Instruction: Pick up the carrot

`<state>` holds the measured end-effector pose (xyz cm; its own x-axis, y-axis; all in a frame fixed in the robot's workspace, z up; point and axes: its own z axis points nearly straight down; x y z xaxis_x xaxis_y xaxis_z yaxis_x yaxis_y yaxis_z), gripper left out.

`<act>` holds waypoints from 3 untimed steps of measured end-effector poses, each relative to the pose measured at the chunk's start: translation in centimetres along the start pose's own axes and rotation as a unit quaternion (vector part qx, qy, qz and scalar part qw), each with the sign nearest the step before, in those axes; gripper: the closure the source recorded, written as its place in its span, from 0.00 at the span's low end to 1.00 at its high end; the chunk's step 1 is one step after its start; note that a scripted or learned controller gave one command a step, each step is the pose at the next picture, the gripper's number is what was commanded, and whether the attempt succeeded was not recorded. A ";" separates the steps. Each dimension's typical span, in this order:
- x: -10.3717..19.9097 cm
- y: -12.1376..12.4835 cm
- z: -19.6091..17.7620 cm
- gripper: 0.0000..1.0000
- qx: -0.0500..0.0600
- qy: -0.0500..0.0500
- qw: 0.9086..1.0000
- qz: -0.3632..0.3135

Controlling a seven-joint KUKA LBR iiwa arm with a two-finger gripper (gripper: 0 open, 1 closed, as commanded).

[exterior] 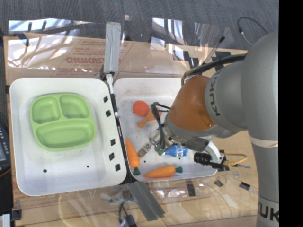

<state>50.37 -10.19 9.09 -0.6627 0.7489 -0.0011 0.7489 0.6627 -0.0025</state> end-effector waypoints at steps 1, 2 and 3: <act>0.0 -2.7 0.1 0.00 0.000 0.003 0.999 -0.050; 7.8 3.5 -10.1 0.00 -0.002 0.000 0.999 -0.036; 3.5 -0.5 -10.0 0.00 -0.001 0.001 1.000 0.030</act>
<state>47.69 -7.82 19.05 -0.6171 0.7869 0.0003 0.7869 0.6171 -0.0013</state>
